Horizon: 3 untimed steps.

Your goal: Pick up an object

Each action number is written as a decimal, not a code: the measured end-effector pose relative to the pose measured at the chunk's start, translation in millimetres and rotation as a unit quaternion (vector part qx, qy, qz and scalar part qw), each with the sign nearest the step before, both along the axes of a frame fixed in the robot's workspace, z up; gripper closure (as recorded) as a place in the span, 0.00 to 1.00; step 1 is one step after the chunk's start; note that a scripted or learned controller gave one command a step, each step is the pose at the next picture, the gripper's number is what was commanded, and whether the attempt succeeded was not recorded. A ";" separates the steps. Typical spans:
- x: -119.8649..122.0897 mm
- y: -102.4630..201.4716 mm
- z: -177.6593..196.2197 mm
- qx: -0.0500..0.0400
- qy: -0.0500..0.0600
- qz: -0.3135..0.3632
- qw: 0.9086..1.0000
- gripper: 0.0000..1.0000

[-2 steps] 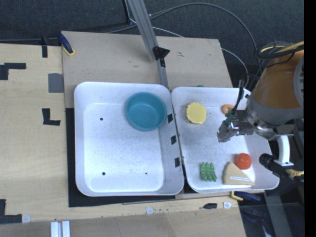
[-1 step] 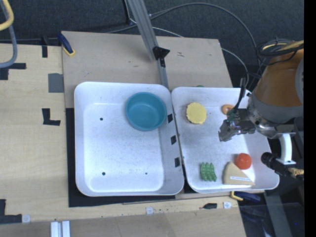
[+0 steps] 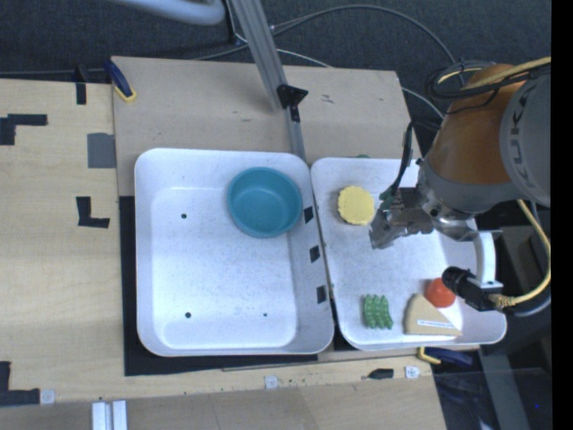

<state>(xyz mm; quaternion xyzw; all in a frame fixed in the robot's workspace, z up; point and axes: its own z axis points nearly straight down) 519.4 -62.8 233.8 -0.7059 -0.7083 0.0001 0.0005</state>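
Observation:
In the right bin [image 3: 394, 267] lie a round yellow object [image 3: 355, 205] at the back left, a green bumpy object [image 3: 377, 312] at the front, a tan wedge [image 3: 432, 318] at the front right and a small red object [image 3: 440, 291] just behind the wedge. My gripper [image 3: 387, 228] hangs over the middle of this bin, just right of the yellow object and a little nearer the front. Nothing shows between its fingers. A blue bowl [image 3: 264, 202] sits at the back of the left bin [image 3: 224, 276].
The arm's orange and grey wrist [image 3: 479, 150] covers the right bin's back right corner. A slanted metal pole [image 3: 269, 52] crosses the board behind the bins. Cables [image 3: 376, 16] run across the dark floor at the back and right.

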 end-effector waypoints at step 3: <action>73.5 138.4 6.5 0.000 0.000 0.000 1.000 1.00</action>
